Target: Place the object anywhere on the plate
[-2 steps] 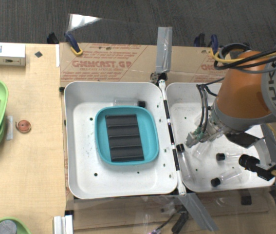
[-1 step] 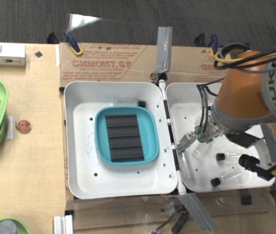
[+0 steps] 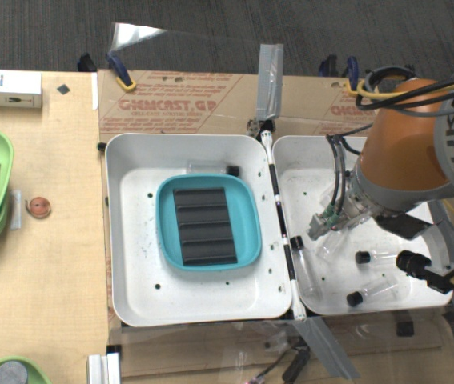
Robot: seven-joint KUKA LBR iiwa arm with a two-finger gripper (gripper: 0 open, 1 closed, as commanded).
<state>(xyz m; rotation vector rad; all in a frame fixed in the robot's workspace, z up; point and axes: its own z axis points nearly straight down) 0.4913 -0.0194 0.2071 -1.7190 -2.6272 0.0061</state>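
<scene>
Camera view: teal plate (image 3: 168,229) in left bin (image 3: 122,238)

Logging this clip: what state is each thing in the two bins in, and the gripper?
Plate: flat in the left bin, carrying a dark ribbed block.
Clear vials: lying on their sides in the right bin, black-capped.
Gripper: low over the right bin, nothing visibly held.
</scene>
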